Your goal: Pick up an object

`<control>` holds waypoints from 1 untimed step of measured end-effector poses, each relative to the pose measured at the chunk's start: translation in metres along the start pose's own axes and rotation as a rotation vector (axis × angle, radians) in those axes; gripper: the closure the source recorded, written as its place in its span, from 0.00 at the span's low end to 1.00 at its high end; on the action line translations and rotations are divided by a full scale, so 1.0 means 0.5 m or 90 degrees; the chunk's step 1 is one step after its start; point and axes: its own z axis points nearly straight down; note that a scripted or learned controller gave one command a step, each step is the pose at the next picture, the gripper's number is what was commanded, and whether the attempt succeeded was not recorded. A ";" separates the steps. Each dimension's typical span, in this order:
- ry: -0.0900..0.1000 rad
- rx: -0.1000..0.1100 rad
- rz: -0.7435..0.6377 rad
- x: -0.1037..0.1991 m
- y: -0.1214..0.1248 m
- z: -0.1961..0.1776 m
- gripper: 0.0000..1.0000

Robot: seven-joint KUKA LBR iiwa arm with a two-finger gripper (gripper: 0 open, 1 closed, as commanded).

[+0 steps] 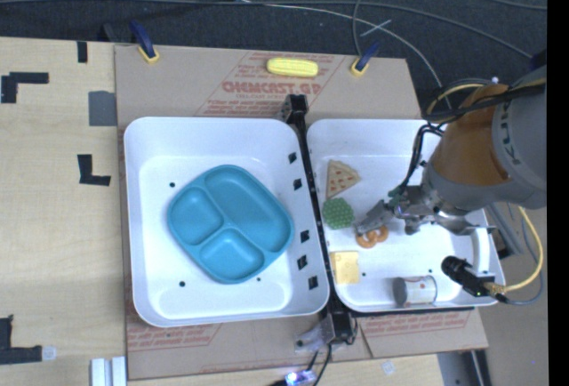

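Here you see two white bins side by side on a brown cardboard sheet (258, 91) that lies on the wooden bench (53, 197). The left bin (142, 144) holds a blue divided plate (229, 222), lying flat and turned at an angle, roughly in the middle of the bin floor. The right bin (391, 131) holds the small things: a tan triangular wedge (341, 177) near the divider, a green round lump (338, 213) just below it, an orange ring-shaped piece (371, 237) to the right of the green lump, a yellow square block (346, 267) nearer the front wall, and a grey and white cylinder (415, 290) lying on its side by the front wall. The arm (484, 153) comes in from the right, and its gripper (380, 217) sits low over the right bin, just above the orange ring and just beside the green lump. You cannot tell from this slant whether it is wide or narrow, nor whether it touches the ring; nothing is seen held in it. Beyond the bins, a yellow corn cob (292, 68) lies on the cardboard, between two blue and yellow clamps (143, 44) at the sheet's far edge.
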 end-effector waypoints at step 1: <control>-0.001 -0.003 0.000 0.001 0.000 0.058 0.00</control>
